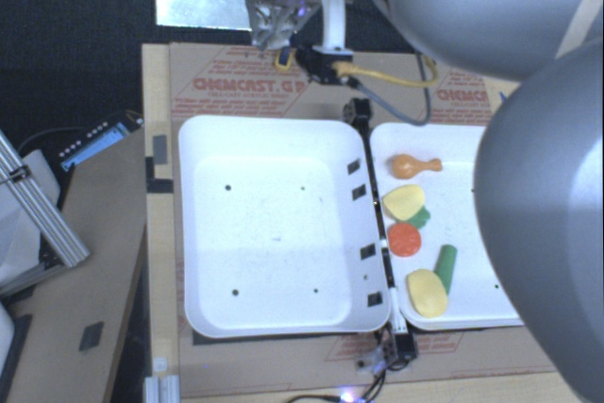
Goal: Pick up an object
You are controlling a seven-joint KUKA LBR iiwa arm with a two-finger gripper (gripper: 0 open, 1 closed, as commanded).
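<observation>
In the right bin (472,311) at my three o'clock I see a yellow piece (427,292), green stick (444,265), red tomato (405,240) and orange drumstick (413,166). Farther off at twelve o'clock, the gripper (274,31) hangs above the cardboard (236,82); its state I cannot tell.

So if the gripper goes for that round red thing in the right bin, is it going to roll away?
Probably yes. The red piece looks round and smooth, so a nudge could roll it. It touches the yellow piece above, which may block it that way. It looks like a light toy.
</observation>
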